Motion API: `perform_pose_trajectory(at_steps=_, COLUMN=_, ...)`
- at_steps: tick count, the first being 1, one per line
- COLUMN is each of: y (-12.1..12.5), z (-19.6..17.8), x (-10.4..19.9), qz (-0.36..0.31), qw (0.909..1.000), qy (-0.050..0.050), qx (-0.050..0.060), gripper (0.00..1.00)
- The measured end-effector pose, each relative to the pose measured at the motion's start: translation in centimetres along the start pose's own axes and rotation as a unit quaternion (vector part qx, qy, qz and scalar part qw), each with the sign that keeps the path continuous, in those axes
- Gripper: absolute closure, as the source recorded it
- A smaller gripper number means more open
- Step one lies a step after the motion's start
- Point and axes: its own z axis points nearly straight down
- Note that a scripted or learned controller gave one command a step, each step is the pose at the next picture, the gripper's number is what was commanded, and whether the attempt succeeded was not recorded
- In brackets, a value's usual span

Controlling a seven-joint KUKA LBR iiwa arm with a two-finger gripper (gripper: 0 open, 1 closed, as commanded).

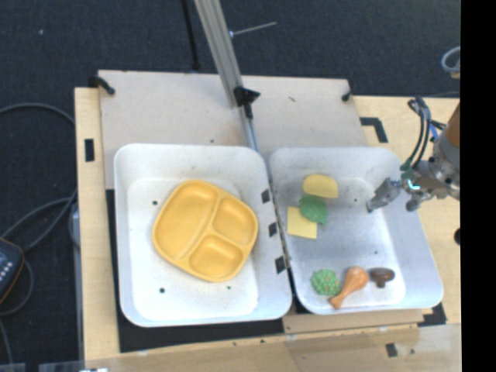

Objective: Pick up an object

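Front edge of the right bin (403, 297): three items in a row, one green broccoli piece (325, 281), one tan chicken drumstick (348, 285), one brown mushroom (381, 275). Drumstick lies tilted, thick end up beside the mushroom, thin end down near the bin rim, just beside the broccoli.

Further back in the same bin, another three clustered together: one yellow rounded piece (320, 185) at the top, one green leaf-like piece (314, 209) below it, touching or overlapping, and one pale yellow square slice (301, 223) tucked partly under the leaf's lower left. So six pickable items total, all in the right bin, none lifted.

Left bin (136, 169): one yellow divided plate (204, 229), three compartments, sitting roughly centred and rotated.

Hand (394, 194) sits over the right bin's upper right area, near the right wall, well apart from both clusters. One grey finger (380, 196) points down-left; can't tell whether the fingers are apart or together. Nothing visible between them.

Two bins side by side on the counter (93, 347), one slanted aluminium rail (221, 45) behind them.
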Motion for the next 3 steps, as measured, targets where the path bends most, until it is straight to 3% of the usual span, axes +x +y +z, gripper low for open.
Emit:
perform_pose_trajectory(at_steps=1, y=0.1, z=-0.3, x=0.0, qz=-0.001, qw=1.0000, qy=-0.001, qx=-0.002, gripper=0.00)
perform_pose_trajectory(at_steps=3, y=-0.6, z=8.4, x=0.0, qz=0.000, qw=1.0000, qy=0.000, qx=0.000, gripper=0.00)
